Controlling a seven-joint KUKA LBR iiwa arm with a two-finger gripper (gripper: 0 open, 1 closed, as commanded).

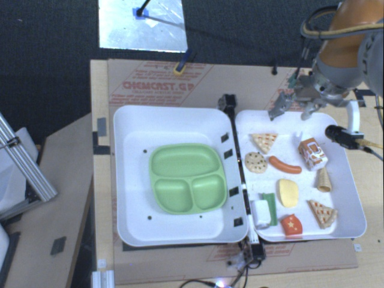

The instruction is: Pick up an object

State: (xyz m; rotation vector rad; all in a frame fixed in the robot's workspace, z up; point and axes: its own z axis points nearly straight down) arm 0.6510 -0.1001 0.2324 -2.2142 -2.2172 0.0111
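Note:
The right bin [354, 206] holds several toy foods: a pizza slice [264, 141], a cookie [256, 162], a sausage [284, 164], a small brown and white carton [312, 153], a cone [324, 179], a yellow piece [288, 192], a second pizza slice [322, 213], a red piece [291, 225] and a white and green packet [263, 212]. My gripper [293, 111] hovers over the bin's far rim, above the first pizza slice. It is open, its fingers spread wide with nothing between them.
The left bin [132, 137] carries a green three-compartment tray [187, 179]. A black hinge strip [235, 161] separates the bins. A shiny metal sheet [143, 17] lies beyond the bench. A black fitting [341, 137] sticks out over the right bin's far right side.

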